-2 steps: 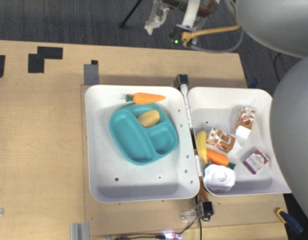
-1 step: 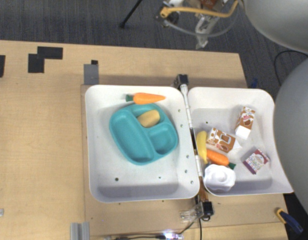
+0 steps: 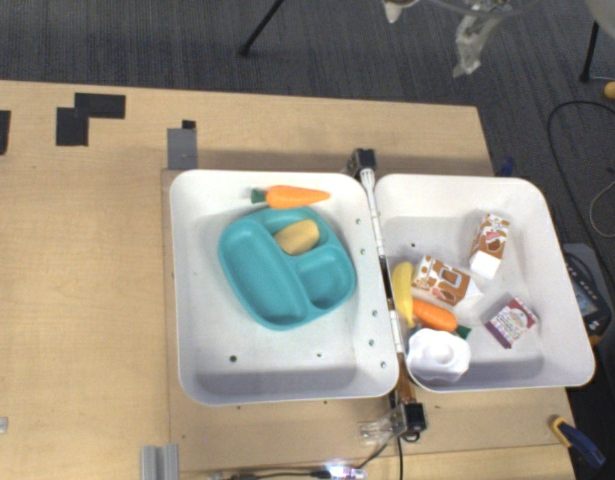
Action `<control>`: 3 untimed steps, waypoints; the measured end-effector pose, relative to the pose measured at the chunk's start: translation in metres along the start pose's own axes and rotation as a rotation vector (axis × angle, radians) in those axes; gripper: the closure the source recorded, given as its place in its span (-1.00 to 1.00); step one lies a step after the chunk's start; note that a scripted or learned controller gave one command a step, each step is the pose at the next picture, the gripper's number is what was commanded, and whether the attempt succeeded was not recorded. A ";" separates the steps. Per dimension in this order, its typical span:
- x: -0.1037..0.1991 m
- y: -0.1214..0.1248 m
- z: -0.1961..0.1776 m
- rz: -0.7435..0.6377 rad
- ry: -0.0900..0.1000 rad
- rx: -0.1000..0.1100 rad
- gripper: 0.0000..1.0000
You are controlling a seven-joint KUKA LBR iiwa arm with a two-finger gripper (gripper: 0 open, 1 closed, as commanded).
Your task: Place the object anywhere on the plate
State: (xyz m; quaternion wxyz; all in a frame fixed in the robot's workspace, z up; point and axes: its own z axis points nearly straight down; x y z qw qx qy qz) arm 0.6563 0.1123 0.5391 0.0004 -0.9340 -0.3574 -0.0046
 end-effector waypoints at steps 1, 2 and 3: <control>-0.016 0.027 0.003 0.379 -0.004 0.002 -1.00; -0.055 0.065 0.057 0.526 -0.010 0.002 -1.00; -0.069 0.079 0.043 0.518 -0.007 0.000 -1.00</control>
